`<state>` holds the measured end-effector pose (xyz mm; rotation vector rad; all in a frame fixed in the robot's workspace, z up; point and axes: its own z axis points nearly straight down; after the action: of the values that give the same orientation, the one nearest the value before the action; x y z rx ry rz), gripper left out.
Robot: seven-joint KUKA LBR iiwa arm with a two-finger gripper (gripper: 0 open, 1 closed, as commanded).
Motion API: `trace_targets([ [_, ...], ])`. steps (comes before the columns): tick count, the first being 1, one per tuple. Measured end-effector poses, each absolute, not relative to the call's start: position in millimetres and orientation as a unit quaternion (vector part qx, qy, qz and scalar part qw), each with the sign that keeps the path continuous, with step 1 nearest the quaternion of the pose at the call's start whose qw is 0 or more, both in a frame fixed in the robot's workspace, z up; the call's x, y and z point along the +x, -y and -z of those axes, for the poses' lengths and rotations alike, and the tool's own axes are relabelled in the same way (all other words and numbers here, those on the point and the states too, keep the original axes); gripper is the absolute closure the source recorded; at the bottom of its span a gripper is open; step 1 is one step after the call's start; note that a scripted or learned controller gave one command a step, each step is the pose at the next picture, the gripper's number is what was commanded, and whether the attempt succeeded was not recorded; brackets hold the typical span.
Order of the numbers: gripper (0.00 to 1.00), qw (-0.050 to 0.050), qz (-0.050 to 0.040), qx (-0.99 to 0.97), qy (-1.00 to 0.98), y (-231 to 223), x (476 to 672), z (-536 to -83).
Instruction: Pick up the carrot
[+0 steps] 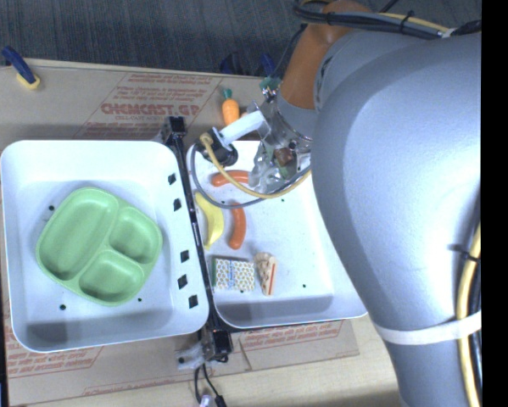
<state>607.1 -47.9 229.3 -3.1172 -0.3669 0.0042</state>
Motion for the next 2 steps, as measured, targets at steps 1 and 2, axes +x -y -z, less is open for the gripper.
trace_targets([
  [1,1.0,0.002,-0.0017,-0.994,0.111,127,567.7,-281],
  [2,1.0,0.001,-0.0021,-0.993,0.115,0,541.0,-287],
])
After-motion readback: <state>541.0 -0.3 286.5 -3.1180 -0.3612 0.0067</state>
